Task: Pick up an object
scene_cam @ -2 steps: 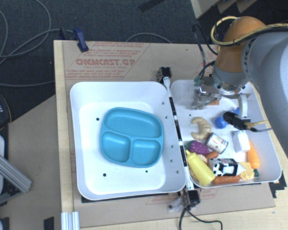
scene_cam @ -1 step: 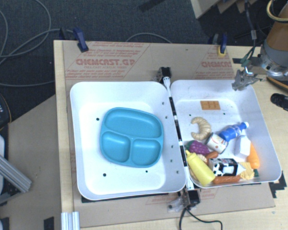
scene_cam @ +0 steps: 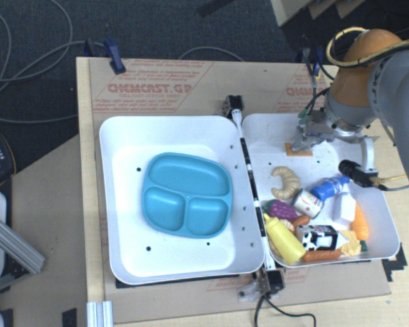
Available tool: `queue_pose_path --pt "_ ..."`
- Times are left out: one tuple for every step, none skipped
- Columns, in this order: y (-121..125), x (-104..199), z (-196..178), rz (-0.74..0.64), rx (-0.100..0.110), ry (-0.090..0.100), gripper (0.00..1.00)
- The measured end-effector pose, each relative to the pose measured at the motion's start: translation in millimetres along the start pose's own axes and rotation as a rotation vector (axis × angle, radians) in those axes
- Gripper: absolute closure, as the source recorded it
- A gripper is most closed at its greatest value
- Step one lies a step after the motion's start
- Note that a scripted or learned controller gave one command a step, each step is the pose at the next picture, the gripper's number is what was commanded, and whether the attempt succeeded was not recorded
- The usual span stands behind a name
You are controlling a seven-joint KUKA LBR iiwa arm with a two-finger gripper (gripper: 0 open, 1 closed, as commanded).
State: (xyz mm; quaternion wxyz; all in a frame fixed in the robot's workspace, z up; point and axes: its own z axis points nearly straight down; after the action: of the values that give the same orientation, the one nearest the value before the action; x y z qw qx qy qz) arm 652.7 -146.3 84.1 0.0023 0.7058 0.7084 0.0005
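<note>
Tabletop [scene_cam: 157,90]: carrying two shallow white bins side by side across the middle of the frame.
Left bin [scene_cam: 123,138]: sitting centre-left and housing a blue sectioned plate [scene_cam: 186,194], which is lying flat near its middle.
Right bin [scene_cam: 385,231]: sitting centre-right; its goods are crowding toward the lower end, while the upper end is holding one item alone.
Arm [scene_cam: 388,73]: reaching in from the upper right of the frame, orange band above the wrist, and hanging over the right bin's upper end.
Tool [scene_cam: 305,140]: pointing down at the upper end of the right bin; how far it is parted cannot be told, and nothing is showing in its hold.
Tan block [scene_cam: 300,151]: a small flat piece lying on the bin floor directly below the tool, seemingly touching it, its long axis running left to right in the frame. Judged the likeliest target, since it is nearest.
Pile: lying below and to the right of the tool, well apart from it — a croissant [scene_cam: 286,180], a blue-capped bottle [scene_cam: 330,187], a yellow bottle [scene_cam: 284,239], a carrot [scene_cam: 360,223].
Judgement: the pick is not yet showing as done.
</note>
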Motion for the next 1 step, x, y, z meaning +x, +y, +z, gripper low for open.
queue_pose_path --pt "-45.0 18.6 -0.7 0.005 0.009 0.005 1.00"
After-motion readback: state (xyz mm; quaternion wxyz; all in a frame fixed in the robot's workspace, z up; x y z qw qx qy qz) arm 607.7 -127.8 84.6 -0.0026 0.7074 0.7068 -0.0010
